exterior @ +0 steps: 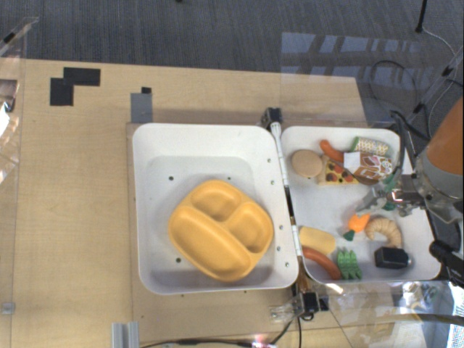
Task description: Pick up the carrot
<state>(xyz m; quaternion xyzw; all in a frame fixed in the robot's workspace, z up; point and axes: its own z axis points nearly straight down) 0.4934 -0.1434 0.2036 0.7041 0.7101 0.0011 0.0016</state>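
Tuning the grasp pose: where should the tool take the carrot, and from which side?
Likely mid-body on the carrot, from straight above, closing across its narrow width. It lies flat, and the croissant crowds it on the view's right.

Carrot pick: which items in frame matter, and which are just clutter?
In play: carrot; gripper just beside it; right bin it lies in.

Lying about: croissant, pizza slice, bun, yellow block, green toy, yellow divided plate in the left bin.
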